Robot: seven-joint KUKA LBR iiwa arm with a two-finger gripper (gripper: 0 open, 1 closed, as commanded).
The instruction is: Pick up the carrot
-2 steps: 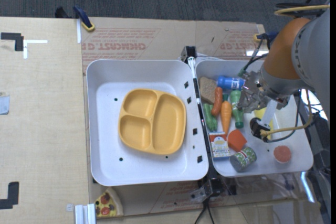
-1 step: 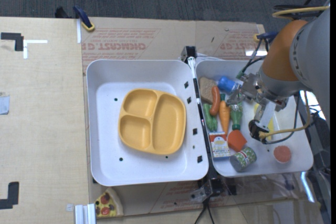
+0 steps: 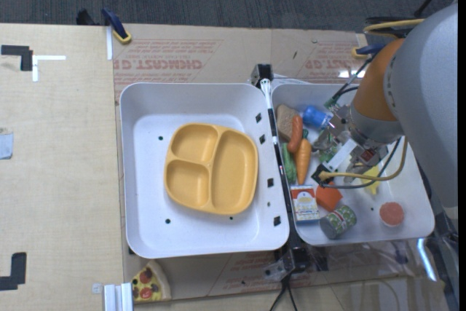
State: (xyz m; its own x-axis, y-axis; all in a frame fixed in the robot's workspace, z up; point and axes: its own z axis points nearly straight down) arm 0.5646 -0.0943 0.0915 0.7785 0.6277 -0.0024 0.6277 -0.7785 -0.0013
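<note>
pizza toy [image 3: 148,285]: on the bench below the left bin, at the bottom edge.
left bin [image 3: 138,178]: left of the carrot's bin, holds a yellow divided plate [image 3: 212,168], three sections, nothing seen in them.
right bin [image 3: 415,218]: crowded; arm comes in over its right half.
can [image 3: 338,221]: near-side of the right bin, below the carrot, lying tilted.
red round piece [image 3: 392,213]: right of the can, near the bin's right wall.
small carton [image 3: 304,202]: red and white, just below the carrot tip, against the divider wall.
carrot [image 3: 303,159]: orange, lying lengthwise along the left wall of the right bin, just right of the divider [image 3: 277,156]; a green piece [image 3: 290,164] touches its left side, a darker orange-red long piece [image 3: 296,130] sits just above it.
handling (guess): toy, likely light, stiff plastic, smooth and tapered, may slip out toward the thin end.
grasp point (guess): across the thick middle, fingers closing left-right.
gripper [image 3: 331,156]: hangs just right of the carrot, low over the clutter; cannot tell how far open, nothing seen held.
room: tight on the carrot's left, wall and green piece; the right side has more space but wires and the orange block [image 3: 328,197] are near.
blue item [image 3: 314,116]: above the carrot, far part of the bin.
</note>
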